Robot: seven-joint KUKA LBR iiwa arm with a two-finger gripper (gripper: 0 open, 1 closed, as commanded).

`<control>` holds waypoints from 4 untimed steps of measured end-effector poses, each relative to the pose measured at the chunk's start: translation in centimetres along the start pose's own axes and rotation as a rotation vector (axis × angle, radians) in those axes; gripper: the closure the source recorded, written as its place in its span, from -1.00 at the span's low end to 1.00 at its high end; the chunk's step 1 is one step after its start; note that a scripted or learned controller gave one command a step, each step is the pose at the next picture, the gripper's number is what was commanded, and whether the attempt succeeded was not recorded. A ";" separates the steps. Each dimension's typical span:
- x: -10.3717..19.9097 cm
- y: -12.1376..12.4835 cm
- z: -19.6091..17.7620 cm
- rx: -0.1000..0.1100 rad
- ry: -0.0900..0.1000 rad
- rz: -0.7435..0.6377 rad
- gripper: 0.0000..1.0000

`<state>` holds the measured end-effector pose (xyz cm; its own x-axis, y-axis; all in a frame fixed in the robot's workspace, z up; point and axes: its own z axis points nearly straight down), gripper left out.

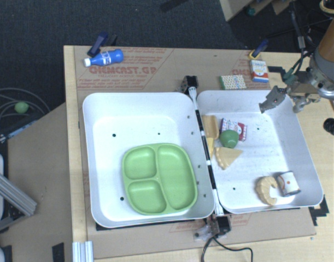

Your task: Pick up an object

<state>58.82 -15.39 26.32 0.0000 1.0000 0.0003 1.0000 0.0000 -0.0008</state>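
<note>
Approach step: gripper [277, 98], jaws' spread not discernible, hovers over the right bin [298, 141] corner; next it must descend onto the ball [229, 138].

arm [325, 64] cut off at right edge | red-white packet [236, 130] partly behind green ball [229, 138]; label unreadable

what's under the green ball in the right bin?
The green ball sits on a red-and-white packet, with a yellow wedge just in front of it. The part of the packet beneath the ball is covered.
</note>
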 end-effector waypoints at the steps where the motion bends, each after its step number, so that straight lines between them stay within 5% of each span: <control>1: 3.7 -3.3 15.5 0.003 0.001 0.000 -1.00; 2: 5.2 -3.9 17.4 -0.014 -0.003 0.001 -1.00; 3: 5.6 -5.8 17.4 -0.015 -0.002 0.001 -1.00; 4: 6.2 -4.8 17.8 -0.006 -0.002 0.000 -1.00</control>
<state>54.03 -9.20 8.57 0.0002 1.0000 -0.0017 1.0000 -0.0002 0.0050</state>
